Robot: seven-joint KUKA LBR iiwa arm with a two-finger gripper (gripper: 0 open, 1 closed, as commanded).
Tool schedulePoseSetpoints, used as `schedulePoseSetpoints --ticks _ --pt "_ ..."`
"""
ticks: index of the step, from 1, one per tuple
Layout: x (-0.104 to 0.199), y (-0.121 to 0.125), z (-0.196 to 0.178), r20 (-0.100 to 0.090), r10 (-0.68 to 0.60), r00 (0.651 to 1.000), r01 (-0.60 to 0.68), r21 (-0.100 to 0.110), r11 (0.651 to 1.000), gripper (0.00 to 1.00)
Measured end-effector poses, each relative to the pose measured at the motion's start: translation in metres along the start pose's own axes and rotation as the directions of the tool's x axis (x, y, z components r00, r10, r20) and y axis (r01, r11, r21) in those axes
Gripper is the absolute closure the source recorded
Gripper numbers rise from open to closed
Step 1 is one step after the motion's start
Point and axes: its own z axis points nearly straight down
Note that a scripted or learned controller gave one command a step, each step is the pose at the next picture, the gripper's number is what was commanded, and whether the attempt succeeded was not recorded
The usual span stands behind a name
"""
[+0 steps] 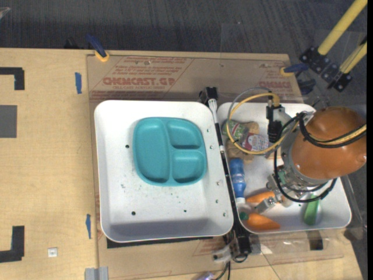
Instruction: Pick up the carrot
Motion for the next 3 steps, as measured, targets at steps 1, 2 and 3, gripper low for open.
schedulePoseSetpoints --ticks 1,2,3 --pt "0.013 -0.010 0.001 0.007 0.223 0.975 -0.223 -0.013 0.975 0.00" --pt "0.099 0.020 0.002 0.012 0.200 0.980 -0.200 0.000 0.980 0.00" --pt "0.011 0.003 0.000 0.003 0.388 0.922 -0.388 -0.002 0.922 0.00"
